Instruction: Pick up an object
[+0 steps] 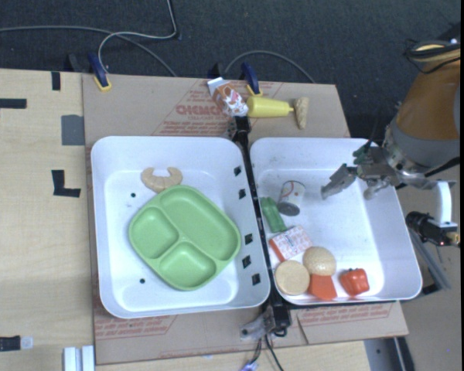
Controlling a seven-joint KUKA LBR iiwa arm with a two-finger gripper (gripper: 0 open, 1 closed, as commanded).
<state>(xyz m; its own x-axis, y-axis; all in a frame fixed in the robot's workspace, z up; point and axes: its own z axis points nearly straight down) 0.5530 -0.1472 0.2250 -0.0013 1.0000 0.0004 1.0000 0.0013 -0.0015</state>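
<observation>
Camera view: fingers spread open above right bin; nothing held.

Both white bins look like smooth, slightly glossy plastic. The green divided plate is matt plastic. Beneath them lies brown cardboard, dull and printed, on a pale wooden bench. The floor beyond looks like dark rough carpet.

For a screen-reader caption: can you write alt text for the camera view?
A grey robot arm's open claw hovers over the right bin, holding nothing; food toys cluster along that bin's near edge. The left bin holds a green divided plate.
</observation>
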